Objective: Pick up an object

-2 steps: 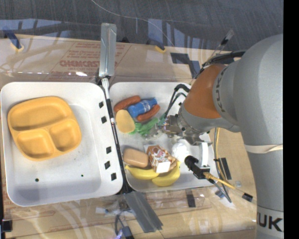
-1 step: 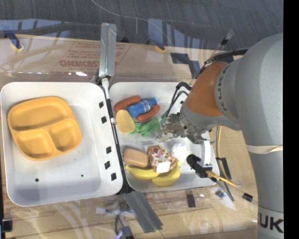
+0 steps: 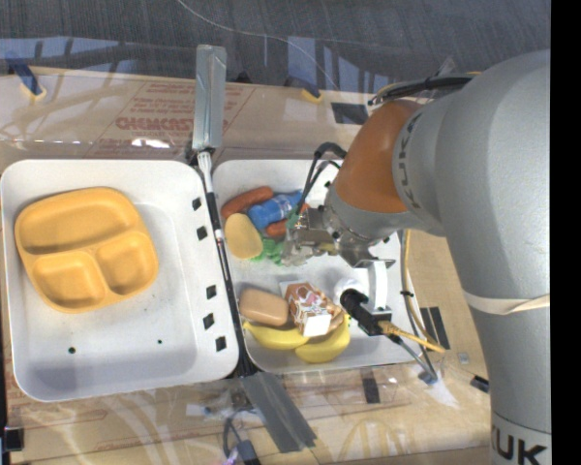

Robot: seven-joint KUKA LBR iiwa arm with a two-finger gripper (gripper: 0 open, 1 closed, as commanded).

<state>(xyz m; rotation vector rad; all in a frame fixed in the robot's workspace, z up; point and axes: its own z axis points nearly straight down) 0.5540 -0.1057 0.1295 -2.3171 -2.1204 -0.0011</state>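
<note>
The claw [image 3: 293,242] hung low in the right bin [image 3: 271,171], over the heap of toys in its far-left part. Whether it was spread or pressed together could not be told, and nothing could be seen gripped in it. With the wrist bent down straight over the heap, it looked placed to take whatever lay under it.

The likeliest thing to be picked was the blue toy [image 3: 274,211], just beside the claw on its far-left side, in the far half of that bin. Its long axis seemed to run left to right, one end toward the claw, though part of its shape was hidden.

A green toy [image 3: 267,251] lay just left of the claw, and a yellow lemon [image 3: 240,235] leaned against it further left. A red sausage [image 3: 246,201] lay at the far edge of the heap, slanting from near-left to far-right.

Nearer, apart from the claw, a bun [image 3: 263,308] and a small carton [image 3: 312,310] rested on a banana [image 3: 305,345] that curved along the near wall. In the left bin [image 3: 107,361], a yellow tray [image 3: 82,245] sat toward the far-left corner.
</note>
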